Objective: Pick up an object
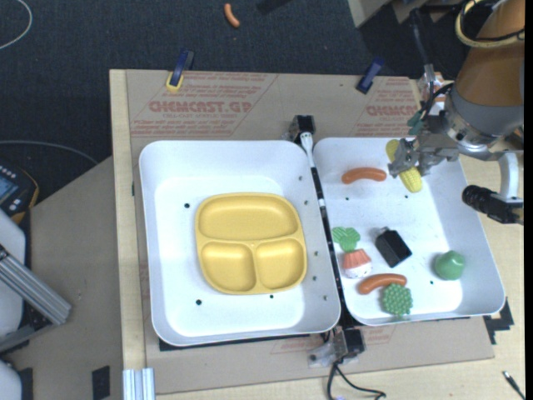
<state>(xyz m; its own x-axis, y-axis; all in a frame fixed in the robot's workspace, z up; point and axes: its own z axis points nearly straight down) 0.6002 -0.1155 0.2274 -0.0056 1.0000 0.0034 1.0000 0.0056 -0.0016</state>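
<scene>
A: Where do we find the gripper (414, 158)?
B: At the right bin's (475, 261) twelve-o'clock edge, directly over the yellow corn (409, 178) — whether it grips, we cannot tell.
A: The corn's long axis?
B: We read it running eleven to five — sausage (364, 174) at nine o'clock.

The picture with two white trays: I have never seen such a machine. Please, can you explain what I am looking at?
One camera looks down at a slant on a bench. From the right reaches a robot arm, grey and orange, ending in a gripper. It is low over a yellow toy corn in the right bin; whether it grips it I cannot tell. That bin also holds two toy sausages, a black block, a green ball and other small toy foods. The left bin holds a yellow divided plate.
</scene>
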